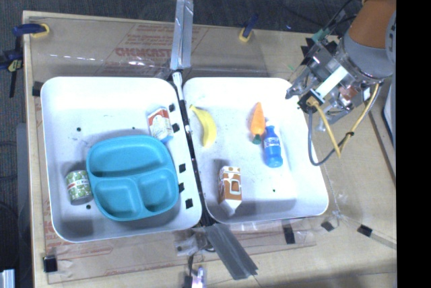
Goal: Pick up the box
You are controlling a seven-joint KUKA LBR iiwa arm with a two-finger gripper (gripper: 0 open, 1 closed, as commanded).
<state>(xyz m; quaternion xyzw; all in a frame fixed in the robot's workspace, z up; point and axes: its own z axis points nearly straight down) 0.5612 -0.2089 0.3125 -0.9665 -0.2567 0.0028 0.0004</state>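
An orange and white carton box (229,187) stands in the right bin (306,202), near its front edge. A smaller red and white box (159,123) lies in the left bin (54,98), against the divider and just behind the blue tray. My gripper (302,95) hangs over the right bin's right rim, well to the right of and behind the orange carton. Nothing shows in its grasp.
In the right bin lie a banana (205,126), a carrot (256,120) and a blue bottle (271,147). The left bin holds a blue divided tray (132,177) and a green-labelled can (78,186). A yellow cable (333,138) loops down beside the gripper.
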